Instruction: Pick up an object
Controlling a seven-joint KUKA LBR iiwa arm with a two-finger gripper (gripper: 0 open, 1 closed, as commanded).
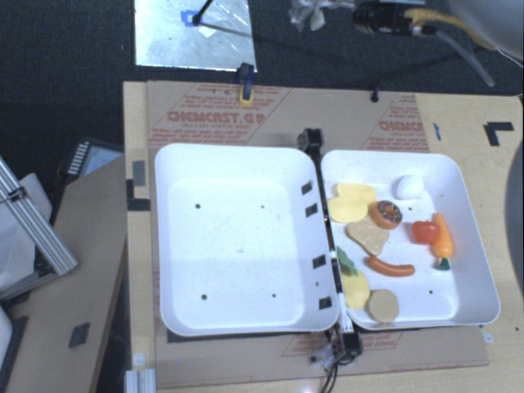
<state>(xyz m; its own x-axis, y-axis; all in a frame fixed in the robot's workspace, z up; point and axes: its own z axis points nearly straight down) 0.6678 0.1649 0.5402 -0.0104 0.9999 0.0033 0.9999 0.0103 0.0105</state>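
The gripper (pixel 315 5) hangs over the dark floor beyond the far edge of the right bin (pixel 471 244), well apart from it and too blurred to tell whether it is open or closed. All the toy food lies inside the right bin: a white egg (pixel 408 187) near its far wall, a doughnut (pixel 386 214), a bread slice (pixel 368 237) and a sausage (pixel 390 266) around its middle, and a tomato (pixel 424 232) touching a carrot (pixel 443 236) toward its right wall. A round biscuit (pixel 382 305) sits by its near wall.
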